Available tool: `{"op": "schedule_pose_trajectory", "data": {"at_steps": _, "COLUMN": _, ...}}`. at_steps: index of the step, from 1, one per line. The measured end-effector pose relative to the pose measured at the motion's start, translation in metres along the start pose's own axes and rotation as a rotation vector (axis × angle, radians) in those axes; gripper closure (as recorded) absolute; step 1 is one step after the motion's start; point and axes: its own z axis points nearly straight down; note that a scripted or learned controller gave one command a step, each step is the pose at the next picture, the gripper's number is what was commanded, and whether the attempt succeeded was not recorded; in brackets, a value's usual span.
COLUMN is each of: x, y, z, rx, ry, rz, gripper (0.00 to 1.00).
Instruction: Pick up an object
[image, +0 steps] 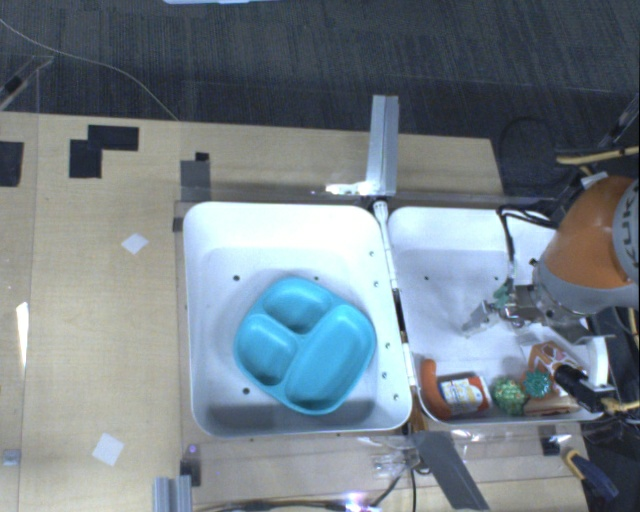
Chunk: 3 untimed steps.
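Note:
My gripper (482, 314) hangs over the middle of the right bin (440, 250), reaching in from the right, and its fingers stand apart with nothing between them. Along that bin's front edge lie a small jar with an orange lid (455, 392), a green knobbly ball (508, 396), a smaller teal ball (538, 384) and an orange-brown packet (552, 358). These objects sit below and to the right of the gripper, apart from it. A blue divided plate (305, 345) rests in the left bin (215, 260).
A metal divider (392, 290) runs between the two bins, with an upright metal post (384, 140) behind them. The arm's orange band (590, 240) and cables crowd the right bin's far right side. Wooden bench surface lies to the left.

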Motion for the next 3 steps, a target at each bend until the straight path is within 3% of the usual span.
{"op": "schedule_pose_trajectory", "data": {"at_steps": 1, "x": -0.048, "y": -0.044, "z": 0.005, "rx": -0.007, "ry": -0.005, "rz": -0.258, "gripper": 0.0}}
{"op": "schedule_pose_trajectory", "data": {"at_steps": 2, "x": -0.004, "y": -0.037, "z": 0.003, "rx": -0.014, "ry": -0.017, "rz": -1.072, "gripper": 0.0}}
{"op": "schedule_pose_trajectory", "data": {"at_steps": 3, "x": 0.048, "y": 0.045, "z": -0.047, "rx": -0.004, "ry": -0.002, "rz": -0.9, "gripper": 0.0}}
